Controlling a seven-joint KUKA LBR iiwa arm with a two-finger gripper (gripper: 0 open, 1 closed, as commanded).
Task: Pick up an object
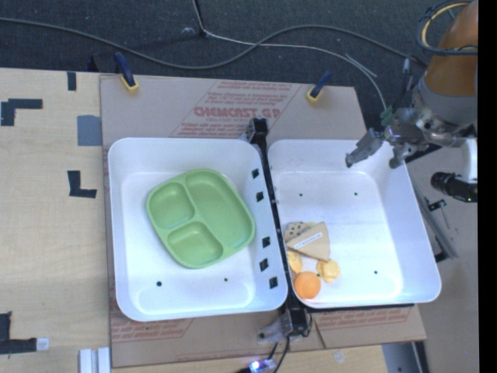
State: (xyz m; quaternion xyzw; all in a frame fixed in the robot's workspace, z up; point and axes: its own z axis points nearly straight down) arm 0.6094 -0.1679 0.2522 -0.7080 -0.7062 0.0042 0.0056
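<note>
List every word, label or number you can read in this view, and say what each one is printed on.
"CHEMCAST GP" in red, partly legible, on the brown cardboard sheet under the two bins.
Smaller red lines above and below it on the same sheet: too blurred to read.
Red print on the cardboard's front edge below the left bin: too small to read.
Nothing readable on the green tray or the food items.

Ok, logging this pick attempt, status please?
Gripper open, high over right bin's far corner, holding nothing. Cheese wedge and orange ball untouched by near-left wall. Path clear.
</note>
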